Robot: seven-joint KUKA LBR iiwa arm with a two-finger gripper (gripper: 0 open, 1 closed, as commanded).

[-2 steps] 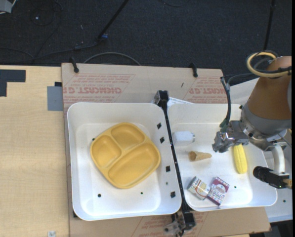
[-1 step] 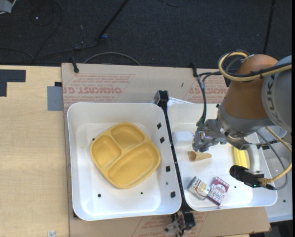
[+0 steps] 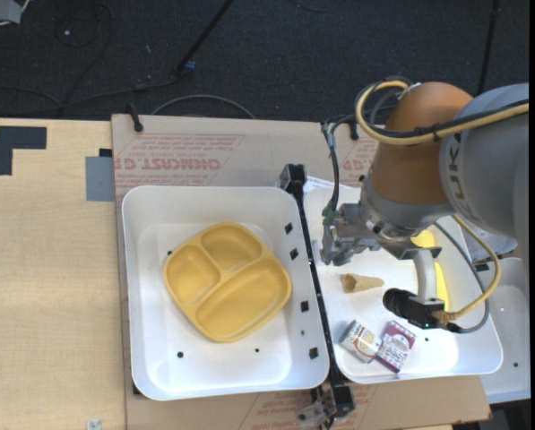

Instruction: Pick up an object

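Gripper [image 3: 337, 245] hangs above wedge [image 3: 361, 282] (packets [image 3: 378, 342] near).

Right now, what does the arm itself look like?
The arm is grey with a rounded orange band above the wrist. Yellow and black cables loop around it. The gripper is dark grey metal.
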